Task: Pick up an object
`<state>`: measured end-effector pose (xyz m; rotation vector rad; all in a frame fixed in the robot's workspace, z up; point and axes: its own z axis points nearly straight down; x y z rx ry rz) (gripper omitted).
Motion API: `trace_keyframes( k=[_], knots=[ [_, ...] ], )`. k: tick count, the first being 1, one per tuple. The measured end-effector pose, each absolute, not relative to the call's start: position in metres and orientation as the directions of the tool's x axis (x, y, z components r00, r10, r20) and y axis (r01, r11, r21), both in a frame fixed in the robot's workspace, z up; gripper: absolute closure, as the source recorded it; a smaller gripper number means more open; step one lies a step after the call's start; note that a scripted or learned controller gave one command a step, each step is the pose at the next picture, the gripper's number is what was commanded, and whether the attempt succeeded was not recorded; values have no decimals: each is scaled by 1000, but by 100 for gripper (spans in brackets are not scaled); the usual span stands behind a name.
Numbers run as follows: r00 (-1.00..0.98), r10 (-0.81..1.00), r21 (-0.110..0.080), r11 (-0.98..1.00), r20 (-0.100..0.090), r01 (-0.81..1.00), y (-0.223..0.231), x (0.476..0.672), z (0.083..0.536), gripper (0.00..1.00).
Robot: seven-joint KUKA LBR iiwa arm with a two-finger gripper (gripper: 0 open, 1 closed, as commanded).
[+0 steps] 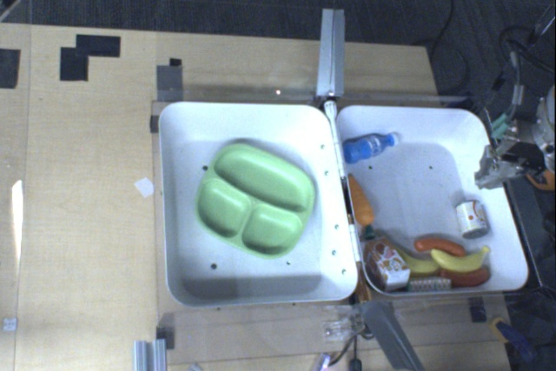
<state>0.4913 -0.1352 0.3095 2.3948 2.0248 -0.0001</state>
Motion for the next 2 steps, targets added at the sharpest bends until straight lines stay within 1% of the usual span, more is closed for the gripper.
trace_keyframes(
  k=[1,2],
  knots=[
    [156,988,5,-156,-5,988,-135,494,319,100],
    [282,959,0,-282,-1,959,-160,543,252,100]
  ],
)
